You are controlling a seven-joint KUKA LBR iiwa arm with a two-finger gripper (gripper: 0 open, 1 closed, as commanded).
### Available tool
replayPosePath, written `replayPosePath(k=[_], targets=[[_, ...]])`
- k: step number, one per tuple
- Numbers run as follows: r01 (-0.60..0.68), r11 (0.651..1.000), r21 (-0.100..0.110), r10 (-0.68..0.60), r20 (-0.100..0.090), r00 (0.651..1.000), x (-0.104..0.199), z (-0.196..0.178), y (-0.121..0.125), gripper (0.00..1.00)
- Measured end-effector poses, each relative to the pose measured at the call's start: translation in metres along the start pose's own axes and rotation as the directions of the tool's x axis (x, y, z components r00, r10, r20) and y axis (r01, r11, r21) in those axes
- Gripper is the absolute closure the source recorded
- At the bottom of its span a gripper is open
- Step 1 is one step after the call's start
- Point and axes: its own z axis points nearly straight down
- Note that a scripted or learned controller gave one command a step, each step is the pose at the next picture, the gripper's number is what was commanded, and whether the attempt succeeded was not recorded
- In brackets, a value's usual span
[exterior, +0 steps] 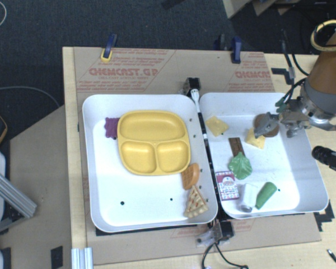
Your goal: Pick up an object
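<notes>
My gripper [266,126] hangs over the upper right part of the right bin [302,167], reaching in from the right. Directly below and beside it lies a small yellow block [256,140], partly covered by the gripper. To the left in the same bin is a yellow cheese wedge [217,126]. A brown bar [236,146], a green leafy piece [240,166], a red and white packet [228,185], a white cylinder [249,196] and a green pepper [266,195] lie toward the bin's front.
The left bin [101,172] holds a yellow divided plate [154,142], a purple piece [111,127] at its left, an orange bread piece [191,176] and a waffle wedge [196,202]. The bins' shared rims [204,150] run between them.
</notes>
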Motion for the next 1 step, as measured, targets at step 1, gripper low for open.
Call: replayPosePath(k=[1], targets=[[0.002,1.0,-0.012,-0.002,0.002,1.0,0.0,-0.0058,0.0026,0.0]])
